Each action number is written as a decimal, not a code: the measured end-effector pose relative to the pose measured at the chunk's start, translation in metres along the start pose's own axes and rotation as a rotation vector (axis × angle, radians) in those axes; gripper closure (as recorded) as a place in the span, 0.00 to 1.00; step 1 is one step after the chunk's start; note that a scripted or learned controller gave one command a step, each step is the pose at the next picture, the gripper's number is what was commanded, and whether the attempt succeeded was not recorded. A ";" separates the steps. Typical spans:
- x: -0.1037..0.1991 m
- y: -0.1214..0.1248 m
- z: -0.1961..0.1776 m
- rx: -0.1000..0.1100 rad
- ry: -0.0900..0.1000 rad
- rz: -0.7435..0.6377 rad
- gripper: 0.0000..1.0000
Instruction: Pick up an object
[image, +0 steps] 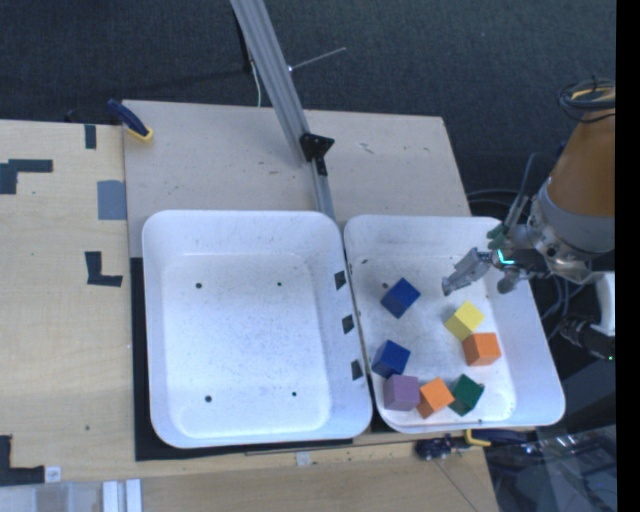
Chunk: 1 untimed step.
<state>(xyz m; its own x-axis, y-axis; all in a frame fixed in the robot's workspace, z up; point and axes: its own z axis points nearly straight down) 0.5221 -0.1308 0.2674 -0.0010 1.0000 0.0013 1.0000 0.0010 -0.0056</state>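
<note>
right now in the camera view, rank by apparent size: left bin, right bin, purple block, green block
1. left bin, clearly largest
2. right bin
3. purple block and green block: they look alike, so no ranking between them

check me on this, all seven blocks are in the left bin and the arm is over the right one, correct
Not quite: the camera view shows the seven blocks, including the yellow block and the purple block, lying in the right bin, not the left bin. The arm is indeed over the right one.
</note>
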 end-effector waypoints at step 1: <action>0.000 0.001 -0.002 -0.004 -0.001 -0.001 0.00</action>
<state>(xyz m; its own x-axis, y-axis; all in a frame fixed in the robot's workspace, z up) 0.5228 -0.1309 0.2695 -0.0025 1.0000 0.0004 1.0000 0.0025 -0.0011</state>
